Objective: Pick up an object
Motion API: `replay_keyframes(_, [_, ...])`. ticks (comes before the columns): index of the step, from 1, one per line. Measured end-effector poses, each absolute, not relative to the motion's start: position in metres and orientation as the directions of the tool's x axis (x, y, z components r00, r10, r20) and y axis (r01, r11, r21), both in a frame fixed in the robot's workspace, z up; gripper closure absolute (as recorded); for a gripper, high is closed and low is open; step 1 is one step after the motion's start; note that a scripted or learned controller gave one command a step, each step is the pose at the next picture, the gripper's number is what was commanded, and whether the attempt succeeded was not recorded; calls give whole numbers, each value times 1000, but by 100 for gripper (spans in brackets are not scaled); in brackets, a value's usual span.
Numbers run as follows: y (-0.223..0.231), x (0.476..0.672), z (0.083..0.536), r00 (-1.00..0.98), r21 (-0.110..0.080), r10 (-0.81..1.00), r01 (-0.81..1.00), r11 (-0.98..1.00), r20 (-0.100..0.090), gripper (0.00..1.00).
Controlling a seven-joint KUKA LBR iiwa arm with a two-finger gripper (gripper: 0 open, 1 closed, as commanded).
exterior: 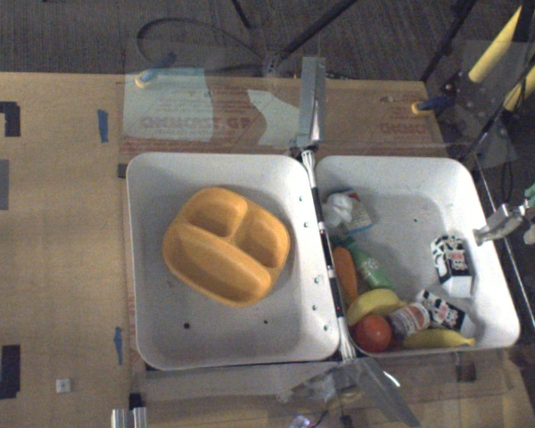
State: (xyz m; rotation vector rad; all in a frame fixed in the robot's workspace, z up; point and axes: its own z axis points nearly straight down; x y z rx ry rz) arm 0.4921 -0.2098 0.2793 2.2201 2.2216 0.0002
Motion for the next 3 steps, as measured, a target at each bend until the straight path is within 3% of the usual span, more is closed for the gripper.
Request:
replay_keyframes(1, [-204, 492, 141, -85, -2, 996, 996, 85, 1, 0])
replay_keyframes(2, [-185, 545, 90, -231, 13, 973, 973, 231, -9, 0])
replay_keyframes(3, [-187, 546, 101, -229, 17, 973, 973, 229, -12, 100])
